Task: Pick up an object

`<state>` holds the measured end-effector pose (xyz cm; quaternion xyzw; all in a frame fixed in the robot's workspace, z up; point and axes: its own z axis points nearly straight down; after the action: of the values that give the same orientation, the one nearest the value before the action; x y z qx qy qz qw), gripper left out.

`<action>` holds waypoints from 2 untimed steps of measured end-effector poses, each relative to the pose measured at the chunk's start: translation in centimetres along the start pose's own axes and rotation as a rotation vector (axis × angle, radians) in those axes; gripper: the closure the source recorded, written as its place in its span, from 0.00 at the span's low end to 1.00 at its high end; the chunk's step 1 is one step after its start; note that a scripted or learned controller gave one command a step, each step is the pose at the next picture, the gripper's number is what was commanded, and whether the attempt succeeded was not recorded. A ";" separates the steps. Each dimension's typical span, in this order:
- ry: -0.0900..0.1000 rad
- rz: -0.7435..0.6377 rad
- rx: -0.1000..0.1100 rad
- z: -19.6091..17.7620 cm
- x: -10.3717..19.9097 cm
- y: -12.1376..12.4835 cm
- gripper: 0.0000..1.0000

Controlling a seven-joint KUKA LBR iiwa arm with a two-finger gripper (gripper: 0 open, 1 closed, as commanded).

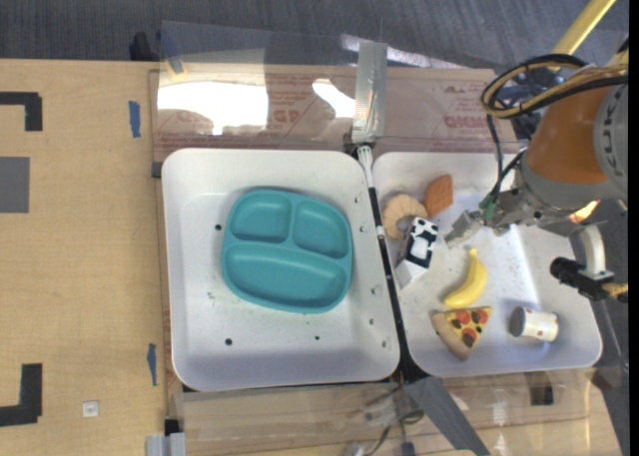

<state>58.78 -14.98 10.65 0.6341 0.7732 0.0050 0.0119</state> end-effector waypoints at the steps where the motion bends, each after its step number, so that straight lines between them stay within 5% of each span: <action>1: 0.014 -0.385 0.014 1.8 -0.8 -2.4 0.00; 2: 0.009 -0.385 0.006 0.5 -0.9 -2.1 1.00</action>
<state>56.93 -16.22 10.10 0.4745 0.8802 0.0035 0.0073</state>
